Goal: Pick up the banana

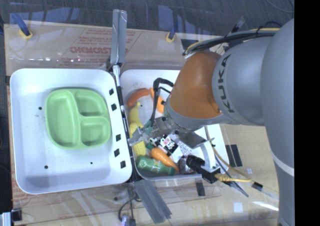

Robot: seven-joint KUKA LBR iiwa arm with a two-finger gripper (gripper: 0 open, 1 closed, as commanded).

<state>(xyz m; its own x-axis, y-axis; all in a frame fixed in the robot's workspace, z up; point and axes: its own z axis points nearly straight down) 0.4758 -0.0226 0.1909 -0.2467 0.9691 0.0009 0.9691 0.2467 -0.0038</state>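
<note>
Camera view from above takes in two shallow white bins side by side on the table (60,40). At the left, the left bin (25,135) carries a light green divided plate (78,118), lying flat toward the middle of that bin. Across the divider, the right bin (132,77) is crowded with toy food, and the arm (250,85) comes in from the right, its orange band (192,87) hanging over the bin's middle and hiding much of what lies there. Low in the clutter, the tool (152,131) sits just right of the banana, and from where I stand I cannot tell whether it is wide or narrow, nor whether it has anything in it. Yellow and stubby, the banana (134,116) lies along the left wall of the right bin, just beside the divider, running from far to near. A piece of corn (139,146) lies just nearer than it. An orange carrot (164,156) lies at a slant toward the near right, with a green vegetable (152,166) right at the near wall. At the far side of the pile an orange curved piece (137,96) peeks out from beside the arm.
</note>
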